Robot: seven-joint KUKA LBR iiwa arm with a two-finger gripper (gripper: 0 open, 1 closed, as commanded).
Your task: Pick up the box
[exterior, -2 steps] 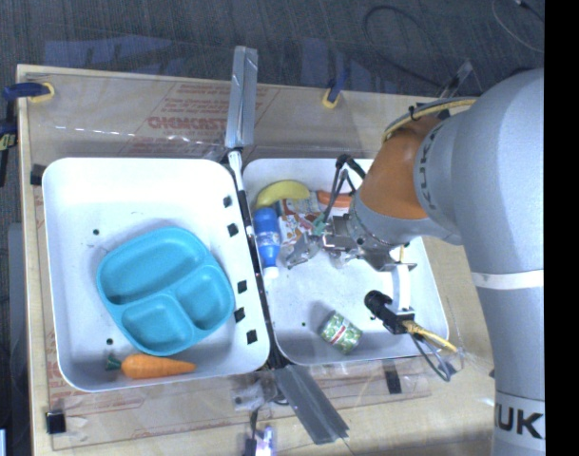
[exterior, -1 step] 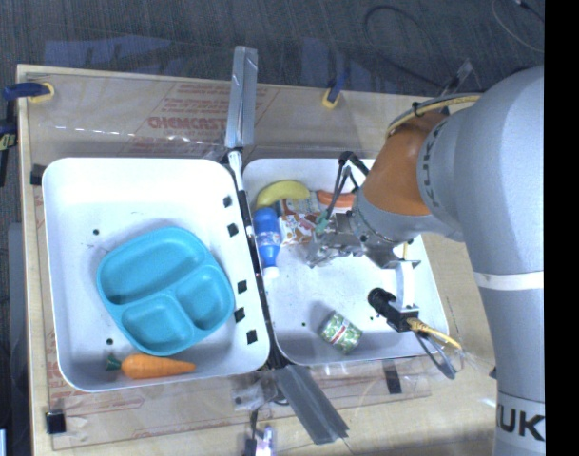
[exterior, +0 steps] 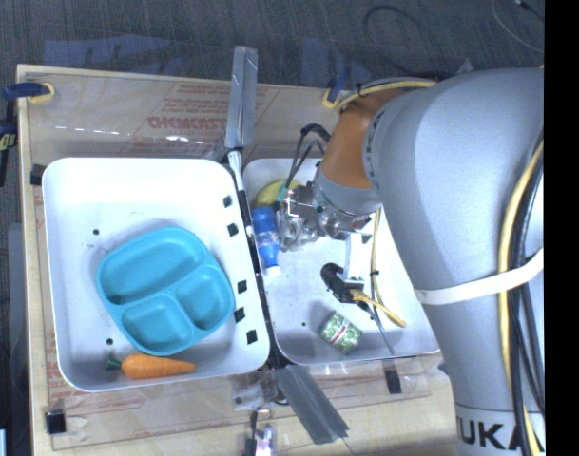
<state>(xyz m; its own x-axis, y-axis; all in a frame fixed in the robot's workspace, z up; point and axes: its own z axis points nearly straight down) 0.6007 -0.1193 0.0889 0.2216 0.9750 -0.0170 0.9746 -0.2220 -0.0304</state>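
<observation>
A: Well, where's the box?

B: From the overhead camera, a blue-and-white carton (exterior: 263, 240) lies along the right white bin (exterior: 299, 335)'s nine o'clock wall, probably the box.

A: And the claw (exterior: 294, 218)?

B: Beside it at three o'clock, seemingly placed for a grasp; I cannot tell its state.
</observation>
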